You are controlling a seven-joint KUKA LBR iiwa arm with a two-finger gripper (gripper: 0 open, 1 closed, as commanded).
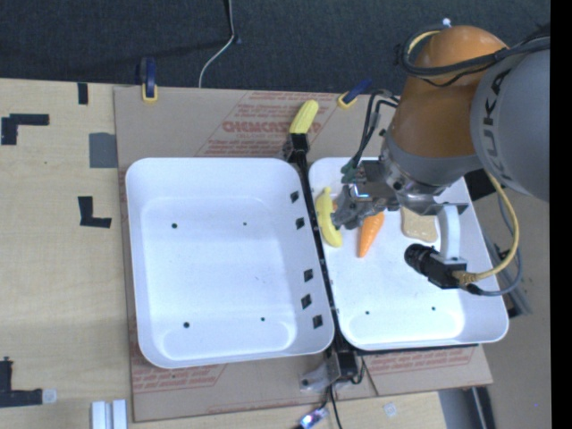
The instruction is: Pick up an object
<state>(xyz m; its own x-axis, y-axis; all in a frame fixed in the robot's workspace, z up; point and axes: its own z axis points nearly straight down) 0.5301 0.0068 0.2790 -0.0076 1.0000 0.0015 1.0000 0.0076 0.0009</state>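
- The grey arm with its orange band (447, 96) reaches in from the right over the right-hand shallow white bin (402, 320).
- Its metal claw (356, 206) hangs low at that bin's upper left; whether it is open or closed cannot be told, nor whether it holds anything.
- A curved yellow banana-shaped toy (327, 222) lies just left of the claw, by the bin's left wall.
- An orange carrot-shaped toy (369, 233) lies just below the claw.
- A tan flat piece (419, 227) sits near the carrot, partly hidden by the arm.
- The left-hand shallow white bin (214, 266) rests on the brown cardboard-covered table (241, 128).
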